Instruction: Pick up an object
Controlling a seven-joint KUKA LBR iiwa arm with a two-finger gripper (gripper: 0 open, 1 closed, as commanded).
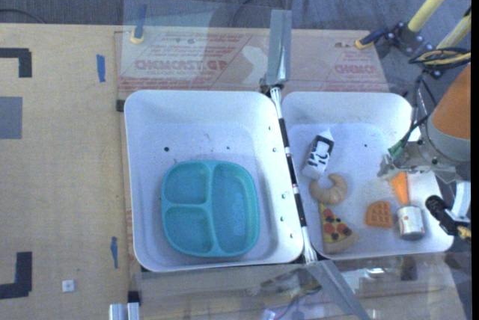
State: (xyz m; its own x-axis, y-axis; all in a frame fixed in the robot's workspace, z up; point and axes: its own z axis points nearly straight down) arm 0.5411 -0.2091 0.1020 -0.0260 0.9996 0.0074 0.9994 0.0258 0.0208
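Bench [52,161] carries two shallow white bins side by side. Left bin [142,117] holds one item, a teal divided plate [211,208], lying flat toward its near side; it plays no evident part in the pick.

Right bin [352,105] holds the loose objects, grouped in its near half. A small white carton with black markings [318,154] lies tilted close to the dividing wall. Just nearer is a croissant [331,188], and nearer again a pizza slice toy [335,227] against the near-left corner. To the right sit a waffle piece [379,214], a metal can [410,222] and an orange carrot-like piece [401,187], these last three close together at the right wall.

Arm enters from the right, its orange band [456,113] above the bin's right edge. Gripper [408,160] sits low over the right side of the right bin, just far of the carrot-like piece and the can. Whether the pincer is apart or together cannot be told; the wrist and cabling mask it. Nothing is visibly held.

Judgement: the position suggests an approach on the right-hand cluster, probably the carrot-like piece. Crowding against the wall there may hamper a clean pick.
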